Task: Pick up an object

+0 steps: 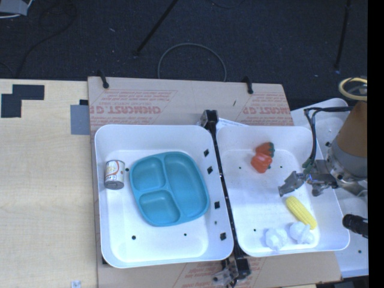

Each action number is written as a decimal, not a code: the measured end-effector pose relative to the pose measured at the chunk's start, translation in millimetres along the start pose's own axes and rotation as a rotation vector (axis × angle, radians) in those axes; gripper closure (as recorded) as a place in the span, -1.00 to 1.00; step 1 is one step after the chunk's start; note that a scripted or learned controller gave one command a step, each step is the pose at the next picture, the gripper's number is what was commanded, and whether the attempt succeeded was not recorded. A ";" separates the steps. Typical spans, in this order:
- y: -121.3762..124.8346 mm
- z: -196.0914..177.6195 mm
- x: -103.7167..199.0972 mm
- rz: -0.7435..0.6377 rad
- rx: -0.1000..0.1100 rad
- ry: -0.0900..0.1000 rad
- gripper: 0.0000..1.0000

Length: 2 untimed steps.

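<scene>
My gripper [298,183] hangs low over the right side of the right bin [246,212], with the grey arm coming in from the right edge. A yellow corn cob [300,212] lies just below it, close but apart. A red and orange pepper-like toy [262,158] sits to the upper left of the gripper, well away from it. Two white crumpled lumps [276,239] [302,233] rest near the front wall of that bin. I see nothing held.
The left bin [120,233] holds a blue divided plate [169,188] and a small can [114,174] by its left wall. A black divider bar [217,179] runs between the bins. Cardboard lies under both, with wooden bench to the left.
</scene>
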<state>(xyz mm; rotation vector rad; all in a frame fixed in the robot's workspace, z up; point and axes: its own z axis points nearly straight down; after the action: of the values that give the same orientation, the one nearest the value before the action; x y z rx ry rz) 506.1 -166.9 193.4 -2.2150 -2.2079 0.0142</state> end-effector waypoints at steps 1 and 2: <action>2.9 -7.1 0.0 -0.003 -0.013 -0.002 -1.00; 4.7 38.5 -6.2 -0.003 -0.010 -0.001 -1.00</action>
<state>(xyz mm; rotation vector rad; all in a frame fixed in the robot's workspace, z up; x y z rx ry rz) 510.1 -173.0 154.8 -2.2174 -2.2170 0.0046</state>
